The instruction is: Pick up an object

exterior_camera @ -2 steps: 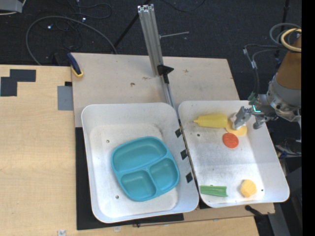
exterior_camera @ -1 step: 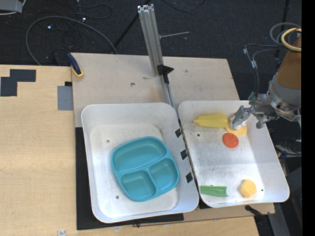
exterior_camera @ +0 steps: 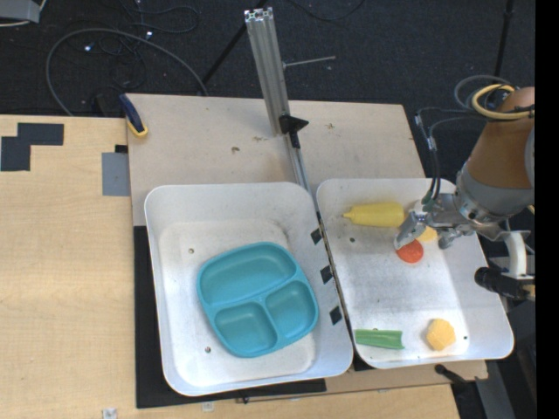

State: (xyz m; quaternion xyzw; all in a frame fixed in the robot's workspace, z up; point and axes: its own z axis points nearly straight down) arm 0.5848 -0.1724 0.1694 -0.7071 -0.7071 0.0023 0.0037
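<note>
From above, we see the arm's gripper (exterior_camera: 425,230) low over the right bin (exterior_camera: 384,308), just above a small red object (exterior_camera: 410,251) and beside a yellow corn cob (exterior_camera: 376,215). We cannot tell how its jaws stand. A green piece (exterior_camera: 379,340) and a yellow lump (exterior_camera: 441,333) lie nearer the front. The left bin (exterior_camera: 170,234) holds a teal divided tray (exterior_camera: 256,298).

Robotics lab | loose cables (exterior_camera: 105,37); aluminium post (exterior_camera: 269,72); white bins (exterior_camera: 166,234) on bench
</note>
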